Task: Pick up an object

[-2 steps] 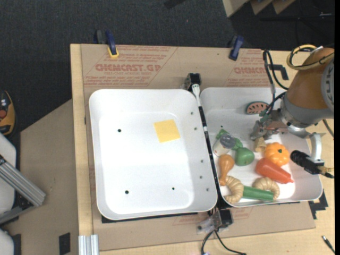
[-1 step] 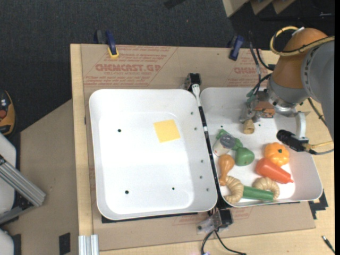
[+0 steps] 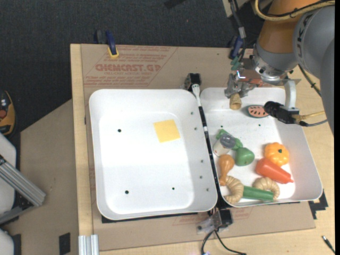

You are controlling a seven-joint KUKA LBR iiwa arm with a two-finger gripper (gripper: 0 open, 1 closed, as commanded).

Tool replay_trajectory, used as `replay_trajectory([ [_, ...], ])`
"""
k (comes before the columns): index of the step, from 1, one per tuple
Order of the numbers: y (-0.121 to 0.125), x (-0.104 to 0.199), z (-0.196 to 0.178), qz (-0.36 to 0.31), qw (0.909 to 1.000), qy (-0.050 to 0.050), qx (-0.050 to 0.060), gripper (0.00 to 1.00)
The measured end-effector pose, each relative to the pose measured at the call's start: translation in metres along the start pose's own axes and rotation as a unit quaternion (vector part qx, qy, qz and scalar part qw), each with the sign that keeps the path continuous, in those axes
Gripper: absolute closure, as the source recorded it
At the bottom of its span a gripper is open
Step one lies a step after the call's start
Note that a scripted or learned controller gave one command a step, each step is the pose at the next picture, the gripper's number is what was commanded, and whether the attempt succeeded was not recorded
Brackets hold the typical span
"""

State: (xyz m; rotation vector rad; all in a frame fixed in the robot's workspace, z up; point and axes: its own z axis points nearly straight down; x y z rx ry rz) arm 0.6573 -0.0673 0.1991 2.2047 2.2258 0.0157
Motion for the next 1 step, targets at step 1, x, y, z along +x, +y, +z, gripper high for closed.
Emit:
replay_trajectory([
  [1,-0.0274,0.0505,-0.0090,0.002,1.0000,0.001,0.008,1.00],
])
